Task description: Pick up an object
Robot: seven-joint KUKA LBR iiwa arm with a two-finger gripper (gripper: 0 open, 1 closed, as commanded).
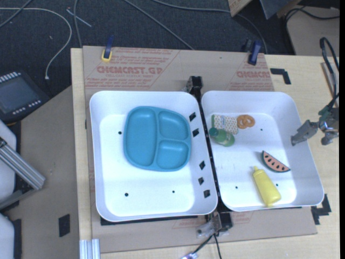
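1. At the right edge of the bench I see the gripper (pixel 315 133), just outside the right bin's (pixel 288 104) right rim, over the cardboard.
2. Its two grey fingers (pixel 302 134) are spread apart and nothing sits between them, so I call it open and holding nothing.
3. Only the fingers and a bit of the wrist are in view for me; the rest of the arm is cut off at the right.
4. The right bin holds all the loose objects.
5. Bottle (pixel 266 186): yellow, lying on its side near the front of the bin, cap pointing toward the back.
6. Melon slice (pixel 275 162): red with a dark rind, just behind and right of the bottle; it is the nearest thing to the gripper but still apart from it.
7. Ring (pixel 246 122): orange, flat, near the back.
8. Packet (pixel 225 123): pale and speckled, just left of the ring.
9. Green thing (pixel 222 137): round, touching the packet's front edge, near the divider between bins.
10. The left bin (pixel 108 161) holds a blue tray (pixel 157 138) with three compartments, lying flat toward the back.
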